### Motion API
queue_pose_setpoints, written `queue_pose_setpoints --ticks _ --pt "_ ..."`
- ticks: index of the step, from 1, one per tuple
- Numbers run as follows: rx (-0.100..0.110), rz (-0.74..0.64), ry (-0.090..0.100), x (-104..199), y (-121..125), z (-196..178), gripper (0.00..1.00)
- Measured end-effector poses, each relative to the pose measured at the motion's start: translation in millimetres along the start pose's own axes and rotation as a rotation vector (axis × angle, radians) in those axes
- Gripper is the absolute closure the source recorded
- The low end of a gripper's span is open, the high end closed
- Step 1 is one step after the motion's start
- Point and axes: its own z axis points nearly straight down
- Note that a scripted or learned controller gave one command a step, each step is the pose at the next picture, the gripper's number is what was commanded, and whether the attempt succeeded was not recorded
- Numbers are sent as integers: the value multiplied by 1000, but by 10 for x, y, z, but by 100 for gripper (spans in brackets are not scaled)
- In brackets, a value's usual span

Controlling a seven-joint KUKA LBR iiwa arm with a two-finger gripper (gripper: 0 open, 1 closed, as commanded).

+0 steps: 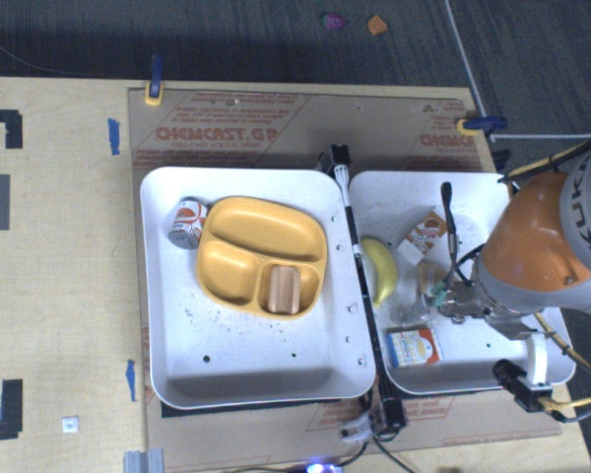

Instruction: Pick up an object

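- Whether the gripper (441, 300) is open or closed I cannot tell from where I am standing; its tip is sitting low in the right bin (476, 191), and I cannot make out anything held in it.
- The arm (542, 244) is reaching in from the right, its orange band hanging over the right side of that bin.
- A banana (381, 269) is lying along the left wall of the right bin, just beside the gripper and apart from it.
- A small packet (425, 235) with a red mark is lying beyond the gripper, towards the far wall.
- A flat carton (412, 346) with orange and blue print is lying on the near side of the gripper, close to the front wall.
- In the left bin (160, 294) a yellow divided plate (259, 233) is resting with a brown block (283, 289) in its small near-right compartment.
- A drinks can (186, 223) is lying on its side, touching the plate's far-left edge.
- Both bins are sitting side by side on a cardboard sheet (217, 126).
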Motion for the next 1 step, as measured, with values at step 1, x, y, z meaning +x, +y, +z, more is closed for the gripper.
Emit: queue_pose_setpoints --ticks 1 --pt "-9 4 -8 -33 23 -116 100"
